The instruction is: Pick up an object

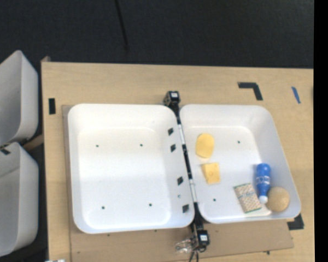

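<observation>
From left to right, the left bin (pixel 120 168) carries nothing, and the right bin (pixel 229 121) has all 5 objects lying untouched, so picking has not begun; the claw's state I cannot tell.

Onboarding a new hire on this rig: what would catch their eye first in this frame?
Probably the cluster in the right bin: a yellow oval piece and a yellow block near the divider, then a blue bottle, a tan ball and a patterned packet crowded into its near right corner. After that, the left bin, bright white beside it.
</observation>
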`<state>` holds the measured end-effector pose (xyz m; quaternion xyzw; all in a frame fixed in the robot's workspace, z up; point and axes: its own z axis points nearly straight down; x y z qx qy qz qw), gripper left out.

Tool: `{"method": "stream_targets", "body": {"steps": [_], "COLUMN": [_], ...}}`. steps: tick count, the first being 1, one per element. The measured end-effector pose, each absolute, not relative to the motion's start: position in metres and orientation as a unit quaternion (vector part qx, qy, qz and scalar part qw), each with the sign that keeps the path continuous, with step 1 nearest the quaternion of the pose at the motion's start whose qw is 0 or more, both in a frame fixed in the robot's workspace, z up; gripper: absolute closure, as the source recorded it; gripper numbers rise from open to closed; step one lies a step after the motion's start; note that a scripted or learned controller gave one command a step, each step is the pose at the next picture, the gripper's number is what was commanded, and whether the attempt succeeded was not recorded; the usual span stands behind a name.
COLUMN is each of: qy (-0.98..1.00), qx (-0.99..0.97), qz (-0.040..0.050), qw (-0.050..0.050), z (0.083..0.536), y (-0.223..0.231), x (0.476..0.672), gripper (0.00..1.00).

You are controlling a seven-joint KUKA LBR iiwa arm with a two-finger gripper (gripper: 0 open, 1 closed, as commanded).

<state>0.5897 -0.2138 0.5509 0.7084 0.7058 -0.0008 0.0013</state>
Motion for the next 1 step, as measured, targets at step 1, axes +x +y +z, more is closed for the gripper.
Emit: {"method": "stream_targets", "body": {"steps": [1], "qy": [0.708], "qx": [0.706], "qz": [0.0004], "qw": [0.004], "z": [0.5496], "y": [-0.2289], "x": [0.6815], "gripper": [1.00]}}
